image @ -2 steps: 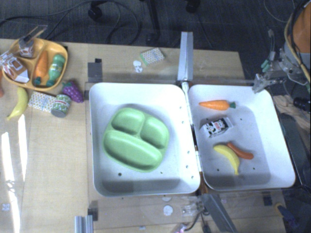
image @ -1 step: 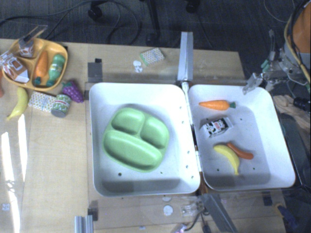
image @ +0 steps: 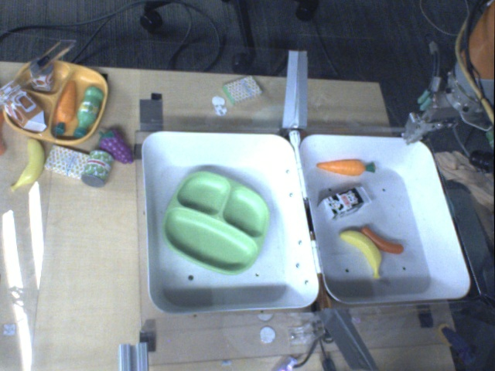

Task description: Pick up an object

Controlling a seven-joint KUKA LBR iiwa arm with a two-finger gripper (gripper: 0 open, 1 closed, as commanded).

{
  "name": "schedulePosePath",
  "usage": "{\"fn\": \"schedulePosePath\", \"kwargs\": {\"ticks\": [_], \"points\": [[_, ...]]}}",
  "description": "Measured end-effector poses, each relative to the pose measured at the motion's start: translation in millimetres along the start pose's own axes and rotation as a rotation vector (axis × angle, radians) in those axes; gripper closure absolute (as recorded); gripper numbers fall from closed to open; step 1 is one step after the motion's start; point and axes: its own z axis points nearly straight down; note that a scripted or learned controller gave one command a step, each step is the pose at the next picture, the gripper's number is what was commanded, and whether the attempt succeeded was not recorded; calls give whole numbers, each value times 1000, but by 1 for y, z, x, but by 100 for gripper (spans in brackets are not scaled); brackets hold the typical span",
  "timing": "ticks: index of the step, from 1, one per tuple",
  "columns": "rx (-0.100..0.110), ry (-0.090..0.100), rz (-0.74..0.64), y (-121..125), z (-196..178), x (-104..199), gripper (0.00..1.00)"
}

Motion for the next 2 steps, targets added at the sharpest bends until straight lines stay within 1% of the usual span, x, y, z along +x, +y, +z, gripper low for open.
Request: {"fn": "schedulePosePath", "kwargs": {"ticks": [1,2], "points": [[0,0,0,0,0,0,0],[12,7,72,-11,5,-1,0]]}}
